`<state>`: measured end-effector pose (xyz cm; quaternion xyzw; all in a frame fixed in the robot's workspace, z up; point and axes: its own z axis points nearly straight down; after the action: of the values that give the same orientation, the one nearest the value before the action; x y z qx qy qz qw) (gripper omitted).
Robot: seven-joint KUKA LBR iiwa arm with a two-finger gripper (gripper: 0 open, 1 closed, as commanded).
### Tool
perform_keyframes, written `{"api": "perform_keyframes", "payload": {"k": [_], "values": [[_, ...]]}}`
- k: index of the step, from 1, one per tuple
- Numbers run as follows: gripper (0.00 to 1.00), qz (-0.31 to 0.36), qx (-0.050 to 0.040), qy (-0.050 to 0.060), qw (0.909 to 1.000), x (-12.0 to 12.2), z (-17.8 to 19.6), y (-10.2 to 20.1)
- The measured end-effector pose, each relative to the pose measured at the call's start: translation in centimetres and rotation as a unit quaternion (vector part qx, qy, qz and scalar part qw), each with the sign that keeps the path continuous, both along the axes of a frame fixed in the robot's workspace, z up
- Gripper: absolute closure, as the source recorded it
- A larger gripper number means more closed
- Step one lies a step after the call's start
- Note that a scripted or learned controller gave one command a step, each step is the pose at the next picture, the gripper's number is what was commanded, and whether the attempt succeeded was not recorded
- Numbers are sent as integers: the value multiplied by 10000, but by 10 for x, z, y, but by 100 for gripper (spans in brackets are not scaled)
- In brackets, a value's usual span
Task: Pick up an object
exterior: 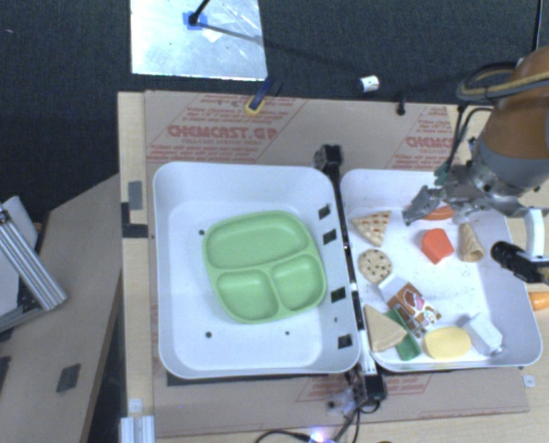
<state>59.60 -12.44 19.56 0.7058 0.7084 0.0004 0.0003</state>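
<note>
**Orange block sits just below the gripper**

Orange and easy to spot, the toy block (436, 245) lies in the right bin (514, 317), in the middle right of the frame. The gripper (431, 203) hangs over the top part of that same bin, up and a little to the left of the block. A thin orange piece (440, 214), maybe a toy carrot, lies right under the gripper tip. I cannot tell if the gripper is open or closed, because it looks dark and small from up here, and nothing can be seen held in it.

So the block is the near thing: a short way toward the bottom of the frame from the tool. A tan cone (470, 242) lies just to the right of the block, close to touching. A pizza slice (373, 225) and a round cookie (375, 265) lie to the left, well apart from it. The green tray (260, 266) rests in the left bin (177, 247), far from the arm.
</note>
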Motion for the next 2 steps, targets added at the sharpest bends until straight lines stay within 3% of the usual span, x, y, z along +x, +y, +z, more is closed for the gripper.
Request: {"api": "perform_keyframes", "payload": {"k": [2], "values": [[0, -11, 0, 15, 10000, -1, -89, 6]]}}
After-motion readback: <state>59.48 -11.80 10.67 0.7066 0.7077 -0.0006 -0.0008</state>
